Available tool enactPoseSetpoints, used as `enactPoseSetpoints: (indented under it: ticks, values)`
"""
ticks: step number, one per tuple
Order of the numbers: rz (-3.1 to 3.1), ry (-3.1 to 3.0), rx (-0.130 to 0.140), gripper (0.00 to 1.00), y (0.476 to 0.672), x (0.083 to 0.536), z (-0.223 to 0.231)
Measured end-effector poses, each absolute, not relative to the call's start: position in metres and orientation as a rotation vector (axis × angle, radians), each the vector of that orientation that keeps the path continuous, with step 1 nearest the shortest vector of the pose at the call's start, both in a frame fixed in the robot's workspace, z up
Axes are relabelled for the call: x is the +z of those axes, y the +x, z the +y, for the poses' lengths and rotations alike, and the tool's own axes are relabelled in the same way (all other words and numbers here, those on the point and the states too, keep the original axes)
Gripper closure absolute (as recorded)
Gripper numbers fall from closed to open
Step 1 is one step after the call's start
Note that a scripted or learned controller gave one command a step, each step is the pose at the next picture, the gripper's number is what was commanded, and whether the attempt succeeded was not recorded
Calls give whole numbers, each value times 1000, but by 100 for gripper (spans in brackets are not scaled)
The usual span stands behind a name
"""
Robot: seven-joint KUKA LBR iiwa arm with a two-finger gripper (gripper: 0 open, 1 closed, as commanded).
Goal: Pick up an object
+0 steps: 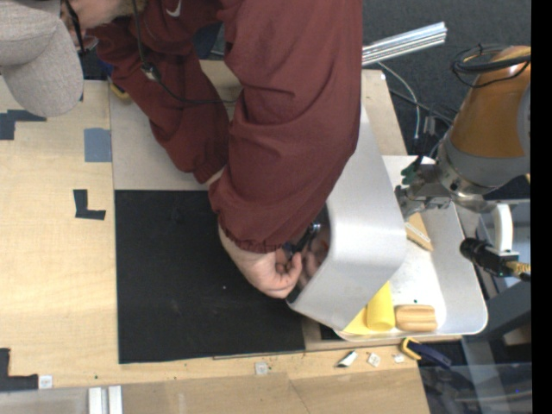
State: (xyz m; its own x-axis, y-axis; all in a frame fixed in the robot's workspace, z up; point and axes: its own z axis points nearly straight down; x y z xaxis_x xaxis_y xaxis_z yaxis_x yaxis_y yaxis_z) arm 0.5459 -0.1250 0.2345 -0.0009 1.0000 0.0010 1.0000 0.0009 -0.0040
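Someone's red-sleeved arm [285,102] leans over the bench.
His hand [263,270] tilts a white bin [362,231]; robot arm [487,128] at right, grip state impossible to tell.

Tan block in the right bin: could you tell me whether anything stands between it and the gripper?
Nothing visible lies between the gripper and the tan block, but a person's hand tilts a white bin beside it.

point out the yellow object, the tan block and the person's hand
yellow object [376,310]: camera view, on its upper face, in the tilted bin
tan block [416,318]: camera view, on its top, right of the yellow object
hand [269,270]: camera view, on the knuckles, at the bin's edge
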Motion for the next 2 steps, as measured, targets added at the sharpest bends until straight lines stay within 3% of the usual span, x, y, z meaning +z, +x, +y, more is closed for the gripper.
enactPoseSetpoints:
  ticks: [1,2]
  values:
    - [-2220,-2219,4,0,546,234,-125]
    - [-2216,-2216,12,0,553,181,-129]
